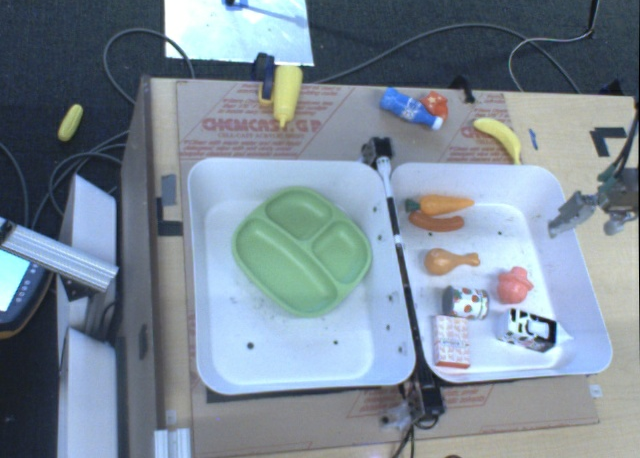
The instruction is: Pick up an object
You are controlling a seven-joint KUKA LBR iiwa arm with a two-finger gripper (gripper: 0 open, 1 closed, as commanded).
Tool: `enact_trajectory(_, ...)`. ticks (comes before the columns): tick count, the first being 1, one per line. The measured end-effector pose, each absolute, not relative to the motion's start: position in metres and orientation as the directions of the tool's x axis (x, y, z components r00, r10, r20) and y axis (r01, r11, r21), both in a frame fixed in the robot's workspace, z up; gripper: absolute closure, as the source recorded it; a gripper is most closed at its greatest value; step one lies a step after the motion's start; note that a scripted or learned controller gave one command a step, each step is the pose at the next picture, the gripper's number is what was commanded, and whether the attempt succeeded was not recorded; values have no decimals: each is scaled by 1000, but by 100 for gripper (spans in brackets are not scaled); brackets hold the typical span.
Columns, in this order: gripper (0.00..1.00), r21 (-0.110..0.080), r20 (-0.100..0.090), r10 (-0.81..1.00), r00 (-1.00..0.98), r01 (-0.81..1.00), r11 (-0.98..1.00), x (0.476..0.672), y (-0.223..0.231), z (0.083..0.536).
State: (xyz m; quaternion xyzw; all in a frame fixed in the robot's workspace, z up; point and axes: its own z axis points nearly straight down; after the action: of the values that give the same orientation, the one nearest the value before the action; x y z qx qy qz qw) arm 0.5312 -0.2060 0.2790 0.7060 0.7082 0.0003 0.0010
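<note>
The right bin (570, 246) holds several toy foods: an orange carrot (441, 204) with a red-orange piece (437, 223) just below it, an orange drumstick (452, 261), a red strawberry (514, 286), a small can (466, 302), a red-and-white box (452, 341) and a black-and-white carton (528, 329). My gripper (590, 220) hangs at the far right over that bin's right rim. It is open, with nothing between its fingers, well right of the carrot and above the strawberry in the view.
The left bin (220, 346) carries a green divided plate (303, 250). Behind the bins on the bench lie a yellow bottle (285, 91), a blue bottle (412, 108) and a banana (497, 136). A black divider (398, 246) runs between the bins.
</note>
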Motion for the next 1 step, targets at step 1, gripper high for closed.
enact_trajectory(1, 0, -1, 1, 1000, -3, 1000, 3, 506, -123, 167)
